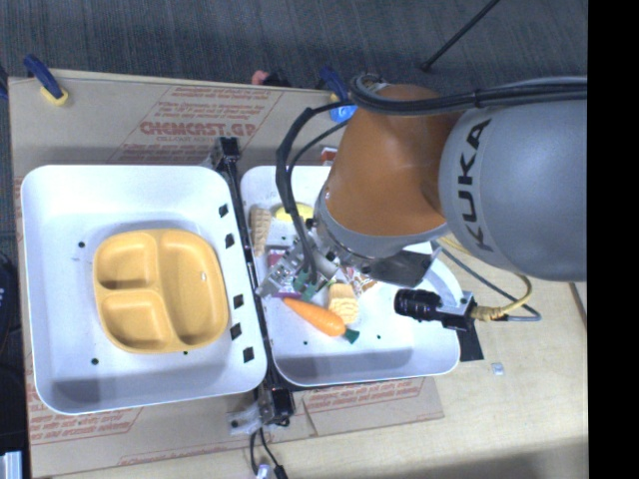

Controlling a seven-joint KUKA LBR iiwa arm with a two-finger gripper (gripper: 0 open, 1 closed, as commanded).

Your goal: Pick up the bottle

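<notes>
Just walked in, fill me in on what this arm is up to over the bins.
The KUKA arm is reaching down into the right bin, its gripper low among a small pile of items, including a toy carrot. I can't tell whether it holds anything. The left bin has a yellow divided tray, untouched.

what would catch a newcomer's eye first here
The big grey and orange arm looms over the right bin, hiding much of it. A yellow divided tray sits alone in the left bin. An orange carrot lies among small clutter below the arm.
</notes>
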